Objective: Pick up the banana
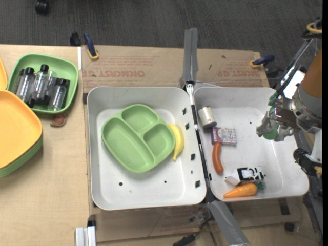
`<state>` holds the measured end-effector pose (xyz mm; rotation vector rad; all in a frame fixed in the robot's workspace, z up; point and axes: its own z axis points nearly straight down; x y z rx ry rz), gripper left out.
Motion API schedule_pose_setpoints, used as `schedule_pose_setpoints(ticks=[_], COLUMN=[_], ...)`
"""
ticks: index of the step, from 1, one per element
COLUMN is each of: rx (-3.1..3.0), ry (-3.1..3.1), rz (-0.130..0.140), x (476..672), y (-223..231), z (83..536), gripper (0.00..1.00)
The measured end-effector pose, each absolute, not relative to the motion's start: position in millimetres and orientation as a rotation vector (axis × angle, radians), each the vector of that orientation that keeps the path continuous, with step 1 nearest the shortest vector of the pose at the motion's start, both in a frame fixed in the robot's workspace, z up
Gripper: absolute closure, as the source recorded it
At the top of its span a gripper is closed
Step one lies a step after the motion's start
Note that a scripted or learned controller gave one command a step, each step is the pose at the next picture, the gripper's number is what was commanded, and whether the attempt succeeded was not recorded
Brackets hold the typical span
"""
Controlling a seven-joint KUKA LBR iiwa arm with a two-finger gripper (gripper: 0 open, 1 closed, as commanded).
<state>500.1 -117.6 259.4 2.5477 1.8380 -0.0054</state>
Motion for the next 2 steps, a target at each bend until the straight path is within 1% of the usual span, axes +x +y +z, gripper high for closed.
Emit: schedule_pose_setpoints(ticks=[1, 2], rx=[2.539, 2.375], ry=[1.856, 2.058], rz=[-0.007, -0.006], x=[476.3, 513.8], y=[-95.1, -105.5], z=[150.4, 235.9], gripper=[1.0, 1.0])
